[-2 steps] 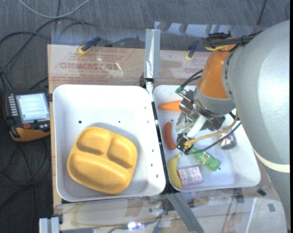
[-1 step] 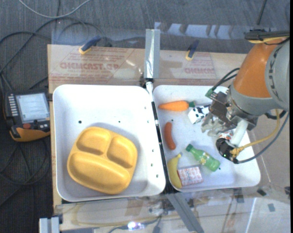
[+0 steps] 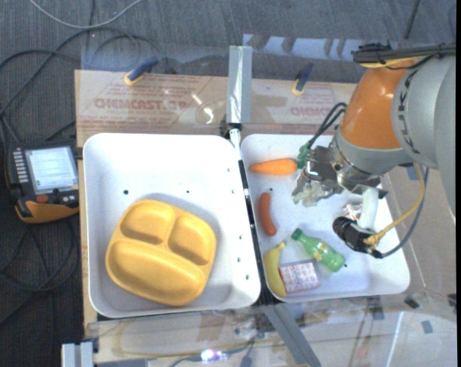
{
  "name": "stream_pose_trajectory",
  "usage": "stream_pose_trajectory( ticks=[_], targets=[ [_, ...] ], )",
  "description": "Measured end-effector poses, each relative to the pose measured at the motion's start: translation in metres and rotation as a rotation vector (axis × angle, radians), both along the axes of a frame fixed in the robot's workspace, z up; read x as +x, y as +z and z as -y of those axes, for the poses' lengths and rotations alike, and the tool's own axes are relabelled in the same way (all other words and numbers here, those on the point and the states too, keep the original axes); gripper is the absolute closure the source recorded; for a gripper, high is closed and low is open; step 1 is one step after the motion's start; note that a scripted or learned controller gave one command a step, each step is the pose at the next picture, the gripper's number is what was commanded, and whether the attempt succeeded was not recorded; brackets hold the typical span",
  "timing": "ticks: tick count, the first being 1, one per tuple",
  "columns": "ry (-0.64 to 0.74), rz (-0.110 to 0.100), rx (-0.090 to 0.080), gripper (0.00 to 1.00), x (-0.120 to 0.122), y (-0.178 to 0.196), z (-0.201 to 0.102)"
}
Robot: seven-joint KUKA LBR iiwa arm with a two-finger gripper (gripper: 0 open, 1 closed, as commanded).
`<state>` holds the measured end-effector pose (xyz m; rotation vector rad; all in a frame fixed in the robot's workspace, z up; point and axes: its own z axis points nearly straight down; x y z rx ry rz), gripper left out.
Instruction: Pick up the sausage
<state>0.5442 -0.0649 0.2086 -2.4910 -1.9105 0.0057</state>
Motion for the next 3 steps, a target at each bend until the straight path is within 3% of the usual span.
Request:
stream_pose_trajectory(
  ticks=[1, 2, 3],
  targets=[
    [0.299, 0.001, 0.002, 1.0, -0.061, -0.011, 0.07],
    [-0.081, 0.0, 0.0, 1.0, -0.061, -0.015, 0.091],
    [-0.052, 0.002, 0.001, 1.0, -0.061, -0.097, 0.057]
  ],
)
